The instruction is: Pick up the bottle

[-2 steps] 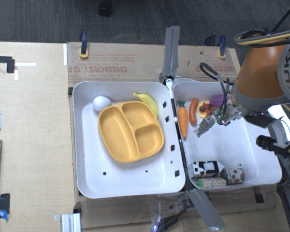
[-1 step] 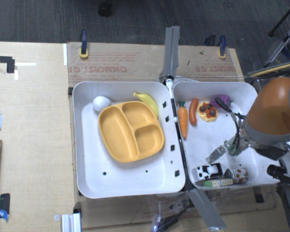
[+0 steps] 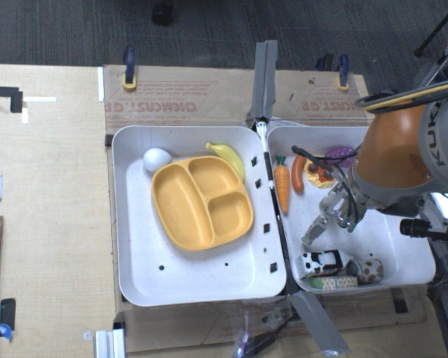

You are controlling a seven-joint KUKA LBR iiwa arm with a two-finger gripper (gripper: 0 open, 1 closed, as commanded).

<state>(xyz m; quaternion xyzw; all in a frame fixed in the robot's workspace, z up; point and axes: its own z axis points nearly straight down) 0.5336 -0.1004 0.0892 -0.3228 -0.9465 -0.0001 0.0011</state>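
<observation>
A small black-and-white patterned bottle (image 3: 319, 262) lies on its side near the front edge of the right bin (image 3: 403, 252). My gripper (image 3: 325, 228) hangs over the middle of that bin, just behind and above the bottle and apart from it. It points down and to the left. The arm's orange band (image 3: 392, 151) rises behind it to the right. Nothing is visibly held.
Beside the bottle lie a tan bar (image 3: 336, 282) and a spotted ball (image 3: 369, 269). A carrot (image 3: 283, 185), a red pepper (image 3: 298, 177), a round toy food (image 3: 319, 174) and a purple item (image 3: 341, 154) sit at the bin's back. The left bin holds a yellow divided plate (image 3: 201, 200), a banana (image 3: 230, 157) and a white egg (image 3: 157, 157).
</observation>
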